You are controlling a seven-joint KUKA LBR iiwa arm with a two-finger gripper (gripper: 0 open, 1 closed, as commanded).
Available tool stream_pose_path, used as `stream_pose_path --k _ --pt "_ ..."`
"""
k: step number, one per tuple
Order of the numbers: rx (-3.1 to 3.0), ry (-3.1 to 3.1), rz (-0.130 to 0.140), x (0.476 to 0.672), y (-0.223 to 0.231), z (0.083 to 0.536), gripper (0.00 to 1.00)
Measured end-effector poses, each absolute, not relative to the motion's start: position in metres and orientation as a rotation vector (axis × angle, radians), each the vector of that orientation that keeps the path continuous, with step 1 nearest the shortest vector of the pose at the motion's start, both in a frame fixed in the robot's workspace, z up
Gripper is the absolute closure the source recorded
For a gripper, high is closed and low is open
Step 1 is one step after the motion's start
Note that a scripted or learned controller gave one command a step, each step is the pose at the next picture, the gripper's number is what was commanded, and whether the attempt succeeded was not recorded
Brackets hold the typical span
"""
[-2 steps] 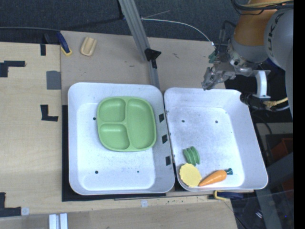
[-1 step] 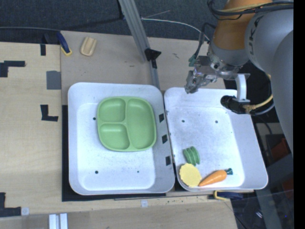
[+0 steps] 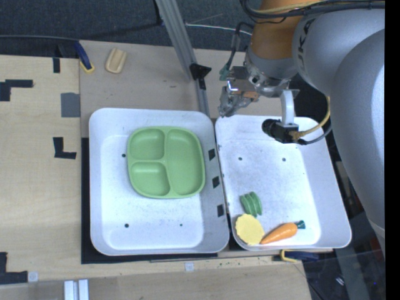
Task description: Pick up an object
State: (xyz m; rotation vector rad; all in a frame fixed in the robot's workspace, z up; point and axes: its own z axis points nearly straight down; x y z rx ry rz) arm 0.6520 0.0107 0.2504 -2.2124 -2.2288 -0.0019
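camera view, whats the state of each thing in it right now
green divided plate: flat in left bin, compartments bare
toy carrot: lying in right bin, near front edge
yellow piece: lying beside carrot
green ridged piece: lying behind it
gripper: above the bins' back edge

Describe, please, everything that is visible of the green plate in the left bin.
The green plate is pale green and looks like matte plastic. It is a rounded square with three compartments: two on its far side and one wider on its near side, divided by raised ridges. All the compartments hold nothing. It lies flat and upright on the floor of the left bin, in the far half, closer to the wall shared with the right bin. Nothing else touches it.
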Motion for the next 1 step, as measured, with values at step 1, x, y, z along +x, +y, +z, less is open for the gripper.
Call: stream_pose_path --k 1 --pt "-2.212 -2.228 -0.001 0.6530 0.0632 0.2544 1.00"
